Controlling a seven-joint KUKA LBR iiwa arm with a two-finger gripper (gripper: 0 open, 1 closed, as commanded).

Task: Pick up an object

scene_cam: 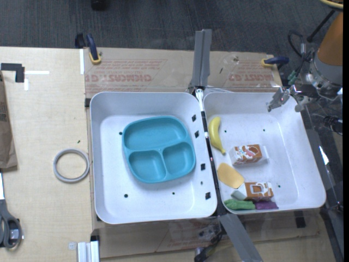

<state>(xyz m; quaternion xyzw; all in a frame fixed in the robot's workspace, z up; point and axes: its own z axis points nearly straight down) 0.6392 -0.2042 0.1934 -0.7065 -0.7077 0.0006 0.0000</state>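
Camera view puts our gripper over the far right corner of the right bin, and from here we cannot tell how it is set, since it is small and partly lost against the cabling behind it; nothing shows in its grasp. We hang it there, we judge, because that corner is bare floor, clear of the clutter, a fair place to start a reach from. The orange-banded wrist rises behind it toward the right edge. Out from the gripper, the things we might pick lie toward the near and left parts of the same bin: a banana lies along the divider, a small carton lies well apart from the gripper near the middle, a yellow wedge sits just below the banana, and a second carton lies close beside a green piece and a purple piece at the near wall. That crowding at the near wall would make a clean grasp harder, so the lone carton looks the easier target. The left bin holds a blue divided tray
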